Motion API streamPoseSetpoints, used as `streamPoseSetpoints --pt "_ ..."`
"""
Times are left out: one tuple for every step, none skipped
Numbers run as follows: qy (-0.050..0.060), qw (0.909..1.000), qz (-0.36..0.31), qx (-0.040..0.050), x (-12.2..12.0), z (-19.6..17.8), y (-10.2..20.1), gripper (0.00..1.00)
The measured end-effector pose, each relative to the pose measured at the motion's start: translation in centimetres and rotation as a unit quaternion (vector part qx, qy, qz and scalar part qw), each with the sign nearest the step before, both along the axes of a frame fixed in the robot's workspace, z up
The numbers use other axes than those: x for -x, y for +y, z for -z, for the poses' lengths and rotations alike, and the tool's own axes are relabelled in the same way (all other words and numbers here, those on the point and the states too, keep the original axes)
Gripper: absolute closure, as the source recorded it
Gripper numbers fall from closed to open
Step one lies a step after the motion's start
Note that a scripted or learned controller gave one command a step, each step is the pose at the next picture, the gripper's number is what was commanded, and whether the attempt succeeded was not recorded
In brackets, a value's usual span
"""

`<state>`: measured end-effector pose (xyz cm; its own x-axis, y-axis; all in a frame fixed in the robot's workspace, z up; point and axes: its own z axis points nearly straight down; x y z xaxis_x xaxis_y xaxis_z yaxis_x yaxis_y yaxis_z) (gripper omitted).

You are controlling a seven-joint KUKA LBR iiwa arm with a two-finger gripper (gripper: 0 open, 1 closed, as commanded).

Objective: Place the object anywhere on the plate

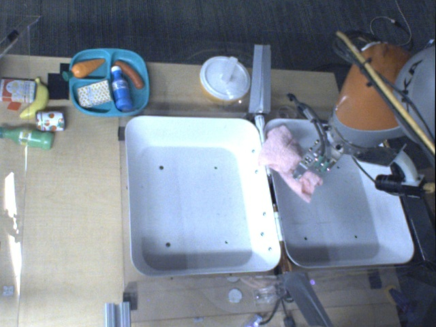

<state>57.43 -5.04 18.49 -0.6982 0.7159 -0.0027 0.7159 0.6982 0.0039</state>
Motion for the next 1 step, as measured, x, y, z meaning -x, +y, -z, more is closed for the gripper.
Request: streamPoseSetpoints --pt "0.000 1.0000 -0.003 0.0004 -0.17 -4.04 0.15 1.00"
